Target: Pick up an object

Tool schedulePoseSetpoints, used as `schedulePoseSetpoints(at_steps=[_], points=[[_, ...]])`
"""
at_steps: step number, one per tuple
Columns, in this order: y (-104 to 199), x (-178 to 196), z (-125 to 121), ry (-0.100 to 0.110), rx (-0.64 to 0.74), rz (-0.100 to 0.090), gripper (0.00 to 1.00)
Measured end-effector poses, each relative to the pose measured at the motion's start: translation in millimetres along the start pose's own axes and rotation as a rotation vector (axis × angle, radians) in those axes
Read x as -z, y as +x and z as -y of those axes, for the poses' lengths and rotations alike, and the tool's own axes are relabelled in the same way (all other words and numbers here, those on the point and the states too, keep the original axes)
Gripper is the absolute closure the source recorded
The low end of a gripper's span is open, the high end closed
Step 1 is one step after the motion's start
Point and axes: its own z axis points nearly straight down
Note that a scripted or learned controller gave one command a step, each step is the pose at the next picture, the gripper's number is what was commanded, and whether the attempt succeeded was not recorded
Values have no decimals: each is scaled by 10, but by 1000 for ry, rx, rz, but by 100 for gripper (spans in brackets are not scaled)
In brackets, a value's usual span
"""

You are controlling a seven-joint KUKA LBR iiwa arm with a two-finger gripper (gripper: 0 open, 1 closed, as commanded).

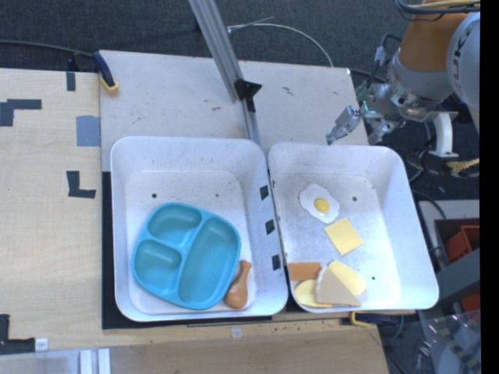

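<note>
My fingers (pixel 352 125) hung spread and empty above the right bin's (pixel 405 179) far rim; approach step, next descending toward the fried egg (pixel 319 204).

A slanted metal rail (pixel 221 39) crosses the bench's (pixel 171 92) far edge, a yellow-tipped blue clamp (pixel 105 74) grips its far left corner, and grey tape patches (pixel 87 129) mark the left side.
</note>
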Motion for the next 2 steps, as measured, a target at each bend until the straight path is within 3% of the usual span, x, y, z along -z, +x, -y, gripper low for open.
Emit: schedulePoseSetpoints(at_steps=[2], points=[[-105,-151,-135,0,-1,3,0]])
